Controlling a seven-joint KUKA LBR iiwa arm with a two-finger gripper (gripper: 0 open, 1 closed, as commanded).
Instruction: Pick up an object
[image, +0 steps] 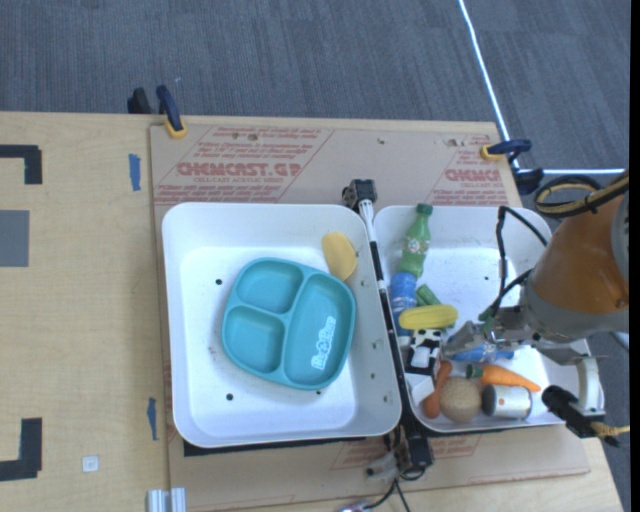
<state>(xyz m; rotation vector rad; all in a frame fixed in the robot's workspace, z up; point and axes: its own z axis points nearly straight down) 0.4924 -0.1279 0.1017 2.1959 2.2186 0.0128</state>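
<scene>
My gripper (468, 350) reaches down into the right bin (470, 250), low among a heap of toy food. Right by it lie a yellow corn-like piece (428, 317), a black-and-white patterned object (424, 352) and a small blue item (497, 352). An orange carrot (511, 378), a tan round potato (460, 399) and a silver can (508, 402) sit just in front of it. A green bottle (414, 243) lies at the bin's back left, above a blue-capped piece (402, 290). The arm's body hides the right side of the bin.
The left bin (190, 300) holds a teal divided plate (288, 323) and a yellow oval fruit (340, 255) at its back right corner. A black clamp (359, 192) sits on the rim between the bins. Cables hang near the arm at the right.
</scene>
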